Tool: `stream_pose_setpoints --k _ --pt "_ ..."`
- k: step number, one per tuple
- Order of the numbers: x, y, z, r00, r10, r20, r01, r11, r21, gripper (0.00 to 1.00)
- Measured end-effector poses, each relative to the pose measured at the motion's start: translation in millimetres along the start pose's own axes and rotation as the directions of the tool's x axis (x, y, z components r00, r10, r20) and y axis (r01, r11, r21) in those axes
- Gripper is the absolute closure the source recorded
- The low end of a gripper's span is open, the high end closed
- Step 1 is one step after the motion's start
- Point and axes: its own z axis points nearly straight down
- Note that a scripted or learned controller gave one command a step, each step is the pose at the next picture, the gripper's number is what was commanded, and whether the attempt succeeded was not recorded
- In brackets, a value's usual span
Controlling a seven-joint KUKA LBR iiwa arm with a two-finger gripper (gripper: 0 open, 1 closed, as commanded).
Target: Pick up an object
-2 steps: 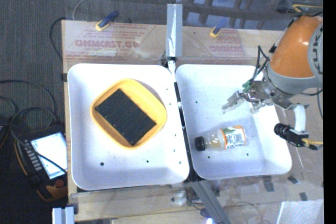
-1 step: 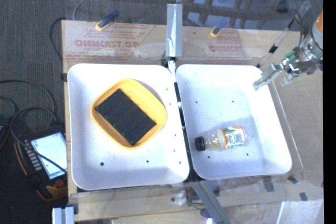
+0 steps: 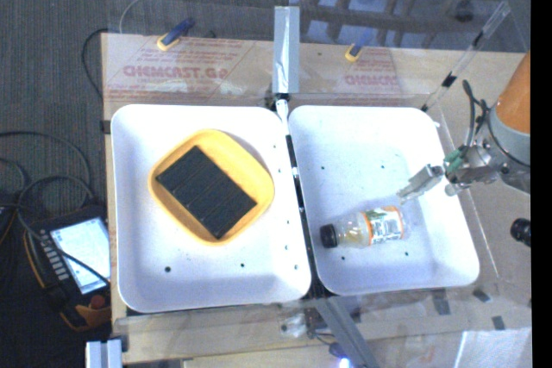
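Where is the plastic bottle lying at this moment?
The bottle lies on its side in the right bin, near its front edge, black cap toward the divider, just below and left of the gripper.

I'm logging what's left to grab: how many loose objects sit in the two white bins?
2: a yellow dish with a dark insert in the left bin, and a bottle lying on its side in the right bin.

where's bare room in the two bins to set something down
Right bin: its far half, behind the bottle, is bare, as is the strip left of the gripper. The near right part is crowded by bottle and gripper. Left bin: the yellow dish takes the middle; the near strip and corners are bare.
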Motion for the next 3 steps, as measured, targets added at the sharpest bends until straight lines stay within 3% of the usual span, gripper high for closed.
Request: stream_pose_setpoints --k 1,2,3 --pt "-8.9 12.0 142.7 0.993 0.118 -0.001 -0.118 0.993 -0.001 0.00" --pt "-17.9 1.5 182.7 0.997 0.079 0.002 -0.079 0.997 -0.014 0.00" --pt "-3.3 5.0 182.3 0.989 0.150 0.010 -0.150 0.988 -0.021 0.00"
